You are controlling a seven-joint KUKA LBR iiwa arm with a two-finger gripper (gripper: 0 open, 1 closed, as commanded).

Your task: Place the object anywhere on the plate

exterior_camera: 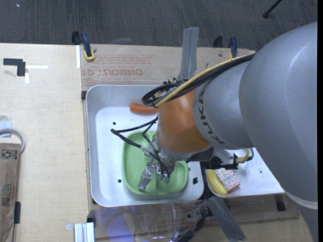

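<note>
1. The metal two-finger gripper (pixel 148 178) hangs low over the pale green square plastic plate (pixel 132 158); whether its fingers are apart or together, I cannot tell.
2. An orange carrot-shaped object (pixel 143 108) lies well behind the gripper in the shallow white bin (pixel 101 135).
3. "KUKA" reads along the grey arm (pixel 262 115).
4. A yellow banana-shaped toy (pixel 216 183) lies to the gripper's right side.

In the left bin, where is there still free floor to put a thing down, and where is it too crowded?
The left bin has bare white floor along its left wall, between that wall and the green plate, and at the far left corner beside the orange object. The plate's left part is bare too. It is crowded over the plate's right half, where the gripper and cables hang.
</note>
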